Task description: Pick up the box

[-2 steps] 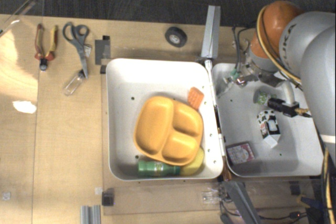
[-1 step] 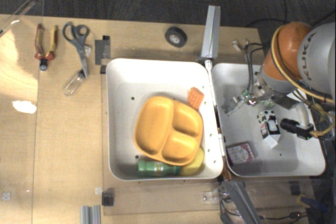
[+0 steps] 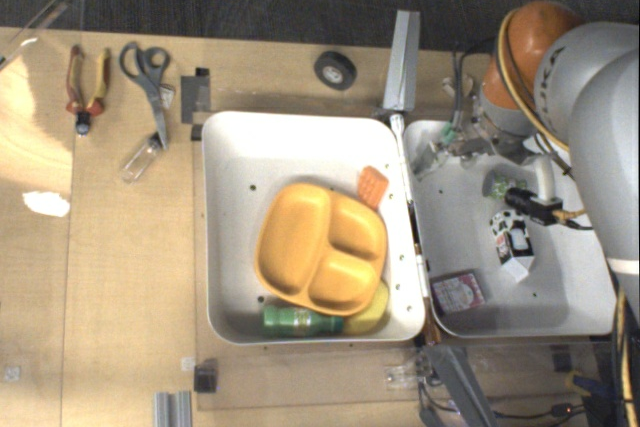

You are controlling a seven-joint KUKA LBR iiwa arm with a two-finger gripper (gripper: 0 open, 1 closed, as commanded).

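Note:
A small flat box (image 3: pixel 458 292) with a pinkish-grey printed face lies near the front left corner of the right bin (image 3: pixel 575 315). A small white carton (image 3: pixel 514 245) with black and red print lies in the middle of that bin. My gripper (image 3: pixel 448 147) hangs over the bin's back left part, close to the wall shared with the left bin. It is well apart from both the box and the carton. Nothing is visibly held in it.
The left bin (image 3: pixel 225 215) holds a yellow divided plate (image 3: pixel 322 247), an orange piece (image 3: pixel 372 184) at its back right, and a green bottle (image 3: pixel 298 319) and a yellow-green thing (image 3: pixel 372 311) along the front. Scissors (image 3: pixel 150 80), pliers (image 3: pixel 84 85) and a tape roll (image 3: pixel 335 69) lie on the bench.

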